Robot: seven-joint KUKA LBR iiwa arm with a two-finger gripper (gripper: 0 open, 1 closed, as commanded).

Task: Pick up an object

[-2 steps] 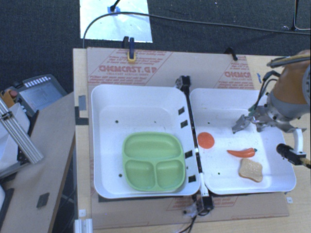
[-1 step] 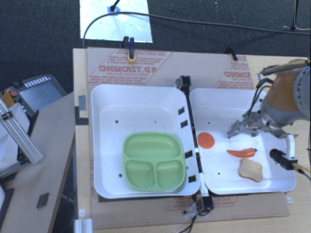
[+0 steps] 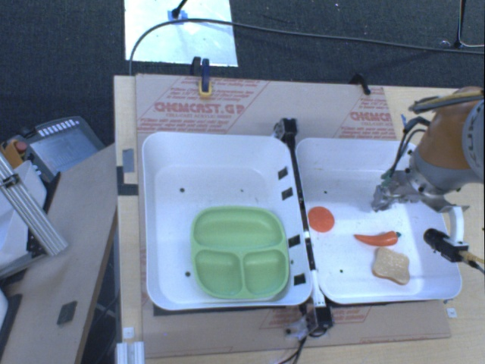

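Observation:
The right bin (image 3: 345, 158) holds three objects: an orange round slice (image 3: 321, 219) near its left wall, a red-orange chili pepper (image 3: 377, 239) with a green stem in the middle, and a tan bread slice (image 3: 391, 266) at the front. My gripper (image 3: 383, 196) hangs low over the right bin's floor, just above and right of the pepper, apart from it. Nothing shows between its fingers. The grey arm with its orange band (image 3: 447, 139) comes in from the right edge.
In the left bin (image 3: 174, 165) lies a green divided plate (image 3: 240, 252) at the front right. A black divider strip (image 3: 292, 180) runs between the bins. A grey device (image 3: 64, 149) and a metal rail (image 3: 30, 211) sit on the side table at left.

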